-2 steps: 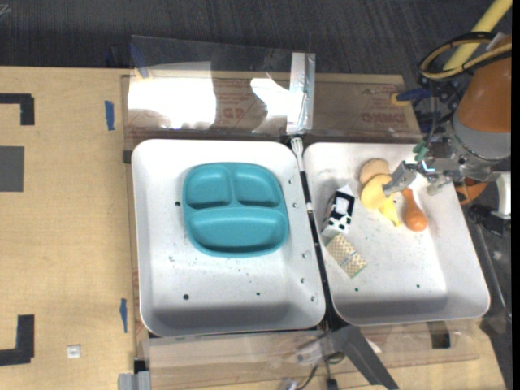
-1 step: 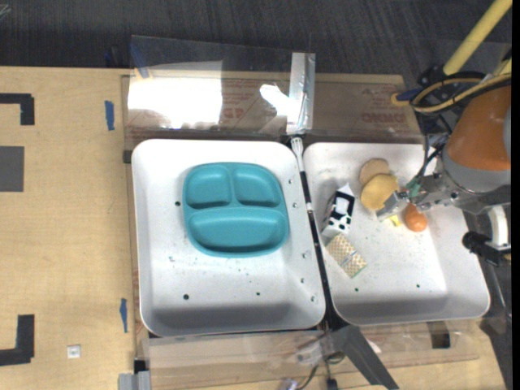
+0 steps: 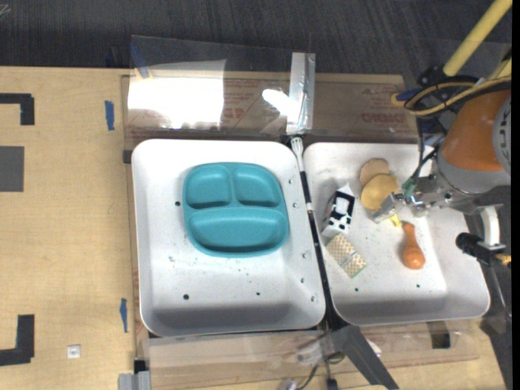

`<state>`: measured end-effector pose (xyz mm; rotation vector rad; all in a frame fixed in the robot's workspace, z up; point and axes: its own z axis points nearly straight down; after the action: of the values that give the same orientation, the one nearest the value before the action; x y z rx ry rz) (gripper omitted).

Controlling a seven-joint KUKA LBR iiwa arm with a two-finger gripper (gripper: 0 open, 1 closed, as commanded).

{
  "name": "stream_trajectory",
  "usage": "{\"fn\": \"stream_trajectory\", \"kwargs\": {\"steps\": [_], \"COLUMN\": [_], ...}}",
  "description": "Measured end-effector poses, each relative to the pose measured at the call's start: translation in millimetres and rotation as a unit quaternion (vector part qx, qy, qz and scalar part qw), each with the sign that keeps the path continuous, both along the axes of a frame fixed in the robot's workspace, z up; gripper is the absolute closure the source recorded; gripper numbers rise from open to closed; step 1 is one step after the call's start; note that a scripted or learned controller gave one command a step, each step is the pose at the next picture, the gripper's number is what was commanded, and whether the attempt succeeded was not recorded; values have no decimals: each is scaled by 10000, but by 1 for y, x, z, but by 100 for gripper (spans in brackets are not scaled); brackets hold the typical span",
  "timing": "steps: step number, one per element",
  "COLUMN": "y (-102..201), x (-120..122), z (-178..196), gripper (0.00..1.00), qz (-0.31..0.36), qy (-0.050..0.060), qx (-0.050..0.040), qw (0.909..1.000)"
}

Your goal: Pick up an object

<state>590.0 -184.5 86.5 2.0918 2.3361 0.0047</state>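
Above the right bin [image 3: 467,295], the tool [image 3: 396,207], its state impossible to tell, hovers beside a tan potato-like piece [image 3: 377,190], seemingly light, smooth and best gripped across its middle.

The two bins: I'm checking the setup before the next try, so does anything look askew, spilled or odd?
Nothing looks spilled or damaged. The teal divided plate lies flat in the left bin. The carrot, potato pieces and small packets lie scattered in the right bin, by the gripper.
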Motion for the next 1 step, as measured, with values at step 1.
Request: {"fn": "stream_trajectory", "kwargs": {"steps": [1], "y": [-17], "x": [76], "z": [0], "gripper": [0], "qz": [9], "qy": [104], "qx": [84], "qw": [9999]}}
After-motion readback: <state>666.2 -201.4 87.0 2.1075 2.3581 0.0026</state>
